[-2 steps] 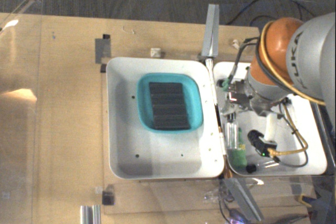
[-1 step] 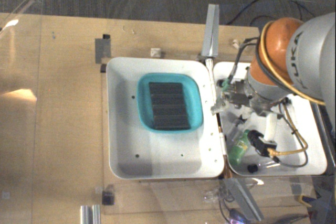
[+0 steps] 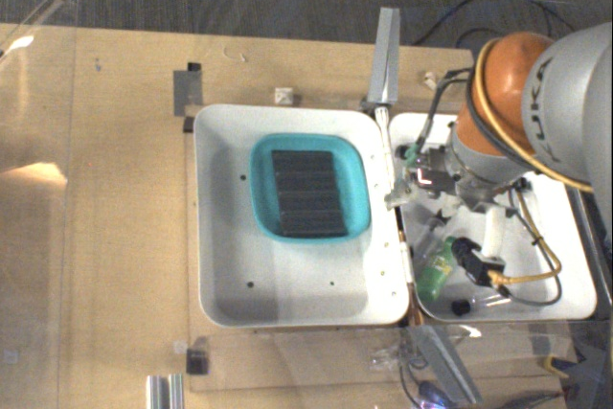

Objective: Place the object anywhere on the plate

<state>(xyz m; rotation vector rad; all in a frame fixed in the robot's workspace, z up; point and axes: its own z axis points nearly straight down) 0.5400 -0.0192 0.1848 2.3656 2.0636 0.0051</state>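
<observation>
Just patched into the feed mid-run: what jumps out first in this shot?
The big grey arm with its orange band, reaching in from the right and hanging over the right bin. Next, the teal plate with a dark ribbed centre, lying in the left bin toward its far side. A small green object lies in the right bin near its front left corner, below the wrist.
</observation>
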